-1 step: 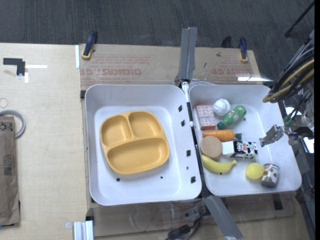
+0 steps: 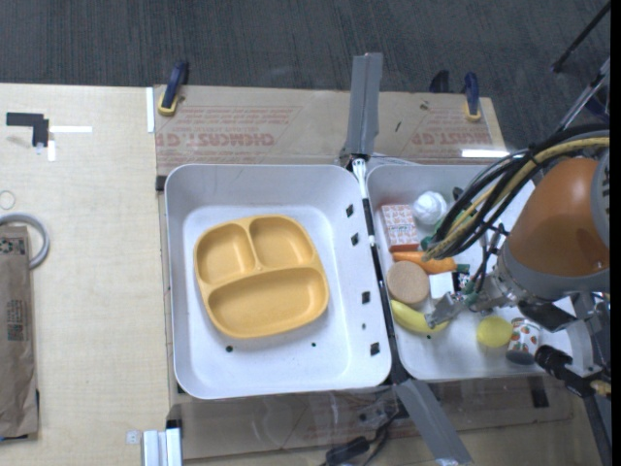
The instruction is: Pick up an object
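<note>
We see the counter [image 2: 78, 260] carrying two white bins. The left bin [image 2: 184, 289] holds a yellow divided plate [image 2: 260, 275]. The right bin [image 2: 427, 357] holds the clutter, and the grey arm with its orange band [image 2: 563, 221] hangs low over it.

We judge the step to be the descent onto a target — nothing is lifted yet. The hand [image 2: 448, 309] sits just at the banana [image 2: 415, 317], near its right end, but whether it is spread or clenched we cannot tell.

Close by lie a tan round disc [image 2: 408, 282], touching the banana's upper side, an orange carrot [image 2: 427, 257], a small printed box [image 2: 398, 223], a white ball [image 2: 429, 205] and a lemon [image 2: 494, 332].

If the banana is the target, the next move calls for closing squarely across it without catching the disc, then a straight lift.
</note>
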